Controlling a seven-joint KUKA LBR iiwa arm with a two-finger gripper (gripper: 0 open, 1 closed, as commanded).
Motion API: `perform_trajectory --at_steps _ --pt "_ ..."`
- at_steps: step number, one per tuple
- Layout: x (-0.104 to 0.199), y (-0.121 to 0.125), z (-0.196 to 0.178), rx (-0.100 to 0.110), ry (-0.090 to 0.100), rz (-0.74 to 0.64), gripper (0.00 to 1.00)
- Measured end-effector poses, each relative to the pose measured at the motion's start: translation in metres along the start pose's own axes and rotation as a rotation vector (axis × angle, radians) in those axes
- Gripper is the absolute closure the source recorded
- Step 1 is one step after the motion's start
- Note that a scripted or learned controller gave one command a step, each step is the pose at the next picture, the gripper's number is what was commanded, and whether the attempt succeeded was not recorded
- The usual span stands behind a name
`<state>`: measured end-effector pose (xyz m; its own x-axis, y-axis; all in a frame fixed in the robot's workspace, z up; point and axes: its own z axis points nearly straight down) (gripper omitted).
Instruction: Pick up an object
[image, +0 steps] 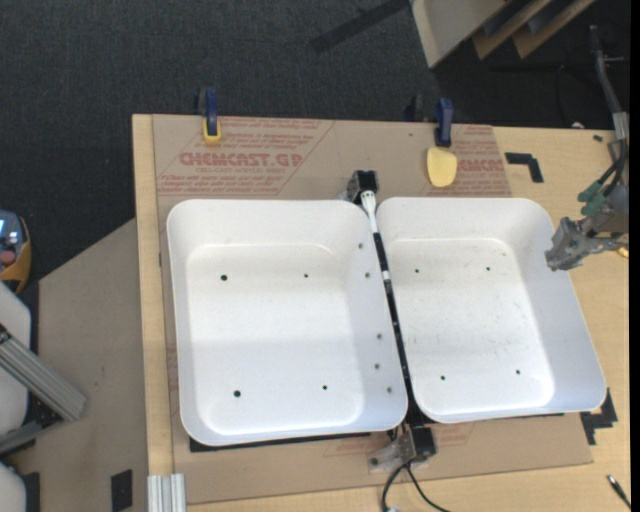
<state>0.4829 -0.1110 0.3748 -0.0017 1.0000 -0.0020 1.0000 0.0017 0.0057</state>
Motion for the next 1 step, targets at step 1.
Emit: perform_trajectory --at_steps 1 --pt "0.0763 -0.0043 0.0666 0.013 0.005 -0.005 1.0"
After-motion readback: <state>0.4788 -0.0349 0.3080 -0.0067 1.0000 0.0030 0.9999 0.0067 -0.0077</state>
